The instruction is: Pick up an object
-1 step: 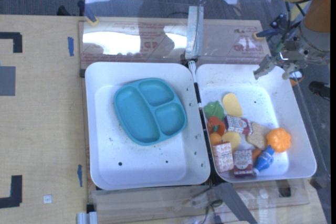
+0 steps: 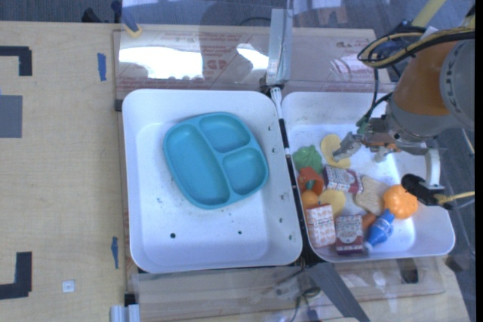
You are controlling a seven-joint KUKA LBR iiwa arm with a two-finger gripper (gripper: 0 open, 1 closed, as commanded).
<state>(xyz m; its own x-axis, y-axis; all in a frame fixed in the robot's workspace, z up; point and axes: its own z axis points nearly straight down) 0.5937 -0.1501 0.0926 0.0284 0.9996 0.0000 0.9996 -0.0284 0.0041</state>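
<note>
Camera view: my gripper (image 2: 346, 150) hovers over right bin (image 2: 438, 237) toys.
Grip: can't tell.
Progress: nothing lifted.

the arm (image 2: 445, 87) comes in from the right edge, over the right-hand white bin (image 2: 434, 237), which serves as the landmark here. its grey body sits above the bin's far right corner, and the orange band (image 2: 423, 90) above the wrist lies over the bin's right half, toward the back wall. below the band the wrist narrows to a grey and dark metal section that slants leftward. the gripper (image 2: 346, 149) points left and slightly down, over the middle of the bin. its fingers look close together at the tip, though the view is too small to tell whether anything is between them. cables loop over the arm above the bin's back right corner.
</note>
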